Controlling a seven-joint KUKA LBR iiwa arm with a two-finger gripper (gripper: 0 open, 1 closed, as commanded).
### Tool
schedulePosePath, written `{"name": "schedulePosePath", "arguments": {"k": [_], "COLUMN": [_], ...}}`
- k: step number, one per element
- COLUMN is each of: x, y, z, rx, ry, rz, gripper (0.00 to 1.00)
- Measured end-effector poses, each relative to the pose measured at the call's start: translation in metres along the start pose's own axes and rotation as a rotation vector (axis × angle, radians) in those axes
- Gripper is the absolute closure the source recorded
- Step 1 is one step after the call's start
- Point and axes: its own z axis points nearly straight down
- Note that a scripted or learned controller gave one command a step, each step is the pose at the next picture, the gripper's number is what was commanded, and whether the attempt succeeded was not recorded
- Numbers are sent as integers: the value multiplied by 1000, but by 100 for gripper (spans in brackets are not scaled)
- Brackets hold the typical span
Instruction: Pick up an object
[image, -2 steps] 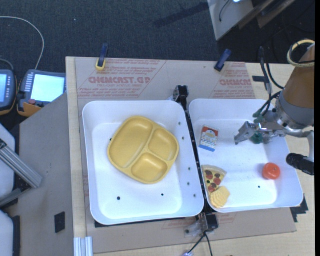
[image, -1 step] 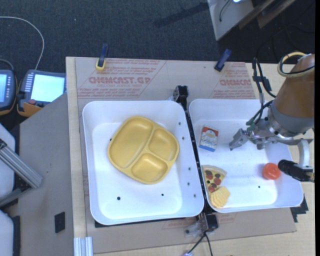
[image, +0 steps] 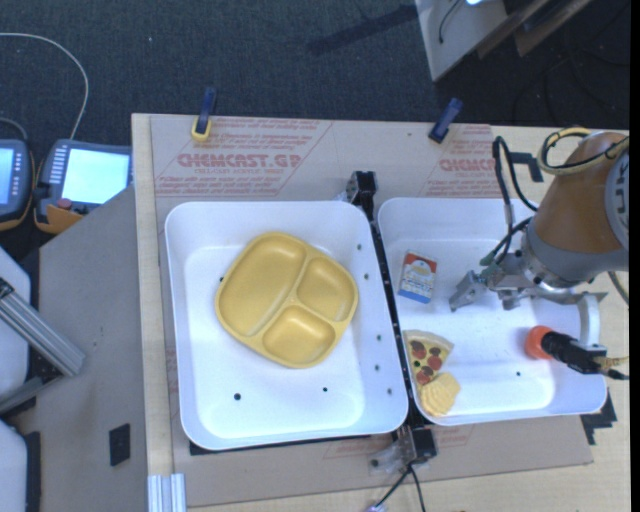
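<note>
Pincer hangs low in the right bin, carried by the grey arm that reaches in from the right of the view; whether it is released or clenched I cannot tell from this slant, and nothing shows gripped in it.

Risks, as I judge them: the small carton is light and stands close to the wall shared with the left bin; a descent that lands a little off could nudge it against that wall or tip it over rather than bracket it; a closure on one corner would likely squeeze it out sideways. The toy pizza slice and the yellow biscuit-like piece lie flat on the floor of the bin, touching or nearly so; a try at either could scrape the plastic, pinch only an edge, or drag both together. The yellow divided plate in the left bin is wide and shallow; only its rim would give a hold.

The carton looks like the likeliest target; it sits just beside the pincer, to the left in the view and at about the same depth, apart from it with bare white floor between. The pizza slice and the biscuit piece lie nearer the front edge of the same bin, below and left of the pincer; the plate is well apart, across the dividing wall.
</note>
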Motion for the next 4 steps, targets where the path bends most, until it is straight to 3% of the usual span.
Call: {"name": "schedulePosePath", "arguments": {"k": [1,2,3,4], "x": [0,4,4,60], "y": [2,6,7,13], "z": [-14,-76,-101,-93], "rx": [-8,-14,-12,-5], "ry": [-2,-4,-4,1], "rz": [0,-3,-2,-7], "gripper": [100,100,100,100]}}
